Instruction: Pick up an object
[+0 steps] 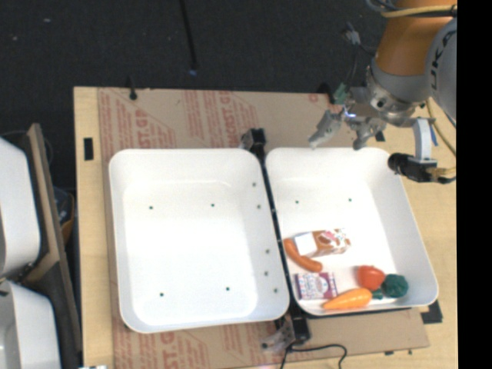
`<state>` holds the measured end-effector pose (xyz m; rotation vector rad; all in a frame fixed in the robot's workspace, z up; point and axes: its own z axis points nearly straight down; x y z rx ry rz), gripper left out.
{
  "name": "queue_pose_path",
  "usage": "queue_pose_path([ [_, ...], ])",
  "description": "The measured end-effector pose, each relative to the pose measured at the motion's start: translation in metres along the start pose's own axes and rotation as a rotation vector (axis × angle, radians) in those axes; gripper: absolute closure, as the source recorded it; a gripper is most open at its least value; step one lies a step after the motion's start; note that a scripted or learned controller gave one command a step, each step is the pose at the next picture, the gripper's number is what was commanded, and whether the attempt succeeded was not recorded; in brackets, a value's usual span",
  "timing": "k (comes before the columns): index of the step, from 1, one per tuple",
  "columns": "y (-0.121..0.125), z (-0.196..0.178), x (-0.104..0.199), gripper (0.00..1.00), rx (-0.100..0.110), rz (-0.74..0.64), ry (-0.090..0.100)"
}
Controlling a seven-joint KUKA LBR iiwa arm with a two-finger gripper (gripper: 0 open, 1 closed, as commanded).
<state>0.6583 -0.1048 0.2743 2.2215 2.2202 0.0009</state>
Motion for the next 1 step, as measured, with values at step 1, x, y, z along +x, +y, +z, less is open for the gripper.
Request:
queue_pose_path([
  [1, -0.0766, 0.0796, -0.0656, 0.0, 0.008, 0.007, 0.001],
])
